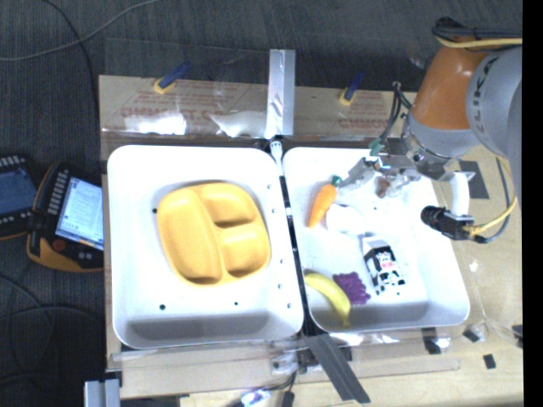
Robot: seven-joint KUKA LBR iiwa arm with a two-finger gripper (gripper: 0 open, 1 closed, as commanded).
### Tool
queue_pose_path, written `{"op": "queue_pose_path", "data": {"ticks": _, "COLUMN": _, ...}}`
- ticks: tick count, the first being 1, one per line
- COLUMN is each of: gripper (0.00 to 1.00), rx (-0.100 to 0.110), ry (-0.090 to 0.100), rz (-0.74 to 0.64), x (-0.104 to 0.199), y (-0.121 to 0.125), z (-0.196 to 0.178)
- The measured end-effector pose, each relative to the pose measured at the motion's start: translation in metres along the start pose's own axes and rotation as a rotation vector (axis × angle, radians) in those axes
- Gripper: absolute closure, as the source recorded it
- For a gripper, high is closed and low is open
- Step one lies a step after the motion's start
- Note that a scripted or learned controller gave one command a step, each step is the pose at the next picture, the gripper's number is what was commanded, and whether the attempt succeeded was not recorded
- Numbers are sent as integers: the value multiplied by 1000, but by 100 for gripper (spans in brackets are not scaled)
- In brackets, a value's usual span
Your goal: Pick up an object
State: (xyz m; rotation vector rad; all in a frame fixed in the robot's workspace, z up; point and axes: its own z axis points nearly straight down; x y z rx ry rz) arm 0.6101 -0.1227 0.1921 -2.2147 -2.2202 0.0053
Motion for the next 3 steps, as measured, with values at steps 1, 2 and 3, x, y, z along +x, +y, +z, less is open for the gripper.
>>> {"op": "queue_pose_path", "data": {"ticks": 1, "gripper": 0, "rx": -3, "ry": -4, "rz": -179, "x": 17, "y": 35, "z": 101}}
{"op": "queue_pose_path", "data": {"ticks": 2, "gripper": 100, "rx": -3, "ry": -1, "rz": -178, "x": 17, "y": 36, "z": 94}}
{"op": "queue_pose_path", "data": {"ticks": 3, "gripper": 100, "rx": -1, "ry": -3, "rz": -319, "x": 92, "y": 39, "z": 12}}
